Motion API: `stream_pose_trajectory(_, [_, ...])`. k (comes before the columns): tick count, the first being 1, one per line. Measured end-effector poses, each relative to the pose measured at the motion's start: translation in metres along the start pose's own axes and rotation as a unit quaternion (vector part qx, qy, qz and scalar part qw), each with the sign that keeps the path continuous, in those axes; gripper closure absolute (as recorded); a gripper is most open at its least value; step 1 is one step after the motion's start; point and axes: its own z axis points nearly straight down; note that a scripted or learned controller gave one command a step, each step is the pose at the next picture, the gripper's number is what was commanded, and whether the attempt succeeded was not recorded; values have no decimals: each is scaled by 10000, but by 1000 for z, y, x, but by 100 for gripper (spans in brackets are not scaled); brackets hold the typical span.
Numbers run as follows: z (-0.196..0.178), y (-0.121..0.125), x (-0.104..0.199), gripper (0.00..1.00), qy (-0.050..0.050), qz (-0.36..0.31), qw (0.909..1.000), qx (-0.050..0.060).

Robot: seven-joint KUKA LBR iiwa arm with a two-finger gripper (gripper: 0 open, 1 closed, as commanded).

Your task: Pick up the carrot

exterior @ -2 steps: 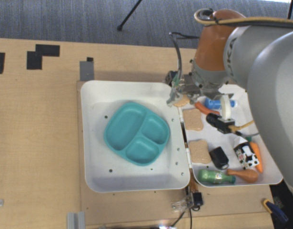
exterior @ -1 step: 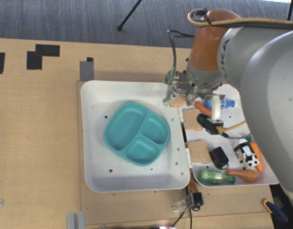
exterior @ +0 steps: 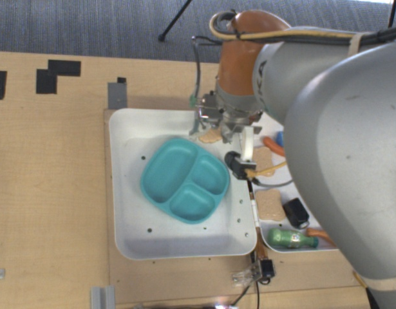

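Two bins; carrot (exterior: 273, 145) lies in the right one, beyond the teal tray (exterior: 185, 179). Gripper (exterior: 220, 129) hangs at the tray's far edge; finger state unclear, likely approaching.

The arm (exterior: 339, 140) filled the right of the frame as broad, rounded grey casing. Near the top centre an orange band (exterior: 239, 50) ringed it, with a pale cable (exterior: 281, 36) looping over and silvery metal fittings (exterior: 217, 111) below.

We see a pale wooden bench (exterior: 49, 192) with black squares (exterior: 58, 74) at its far left; beyond it, grey ribbed flooring (exterior: 88, 15).
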Motion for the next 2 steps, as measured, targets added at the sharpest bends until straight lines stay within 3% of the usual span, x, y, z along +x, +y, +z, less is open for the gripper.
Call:
stream_pose_trajectory(1, [63,-8,40,100,9,2256,9742,-29])
stream_pose_trajectory(2, [67,-10,39,0,-15,2247,9744,3])
